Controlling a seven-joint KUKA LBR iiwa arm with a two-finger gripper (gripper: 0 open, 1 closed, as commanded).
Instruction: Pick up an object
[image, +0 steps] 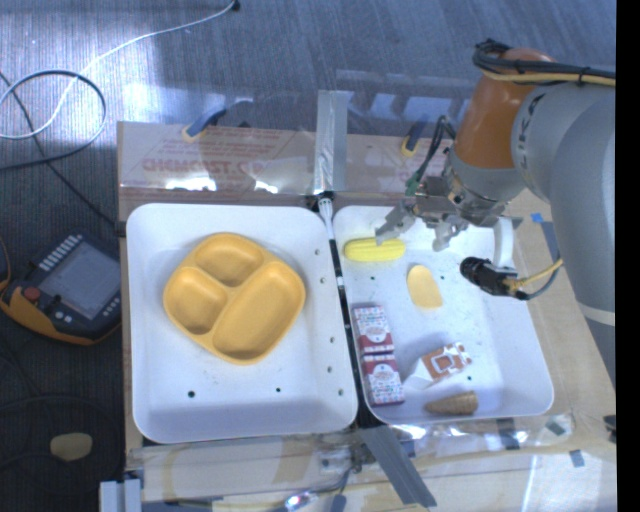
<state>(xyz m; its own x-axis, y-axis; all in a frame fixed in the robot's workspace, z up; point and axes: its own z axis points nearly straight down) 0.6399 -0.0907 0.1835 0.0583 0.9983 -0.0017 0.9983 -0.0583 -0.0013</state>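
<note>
The gripper (418, 226) hung over the right bin (520, 345), fingers spread wide and holding nothing, 1 finger just above the yellow block (372, 250) at the bin's far end. Step in hand: approach. Next move: descend, straddle block, close.

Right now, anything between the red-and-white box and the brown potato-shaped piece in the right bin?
Yes: a small orange-and-white packet lies between the red-and-white box and the brown piece, per the camera view.

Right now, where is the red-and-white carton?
The red-and-white carton lies in the right bin, against its left wall, below the yellow block and left of the small orange packet.
</note>
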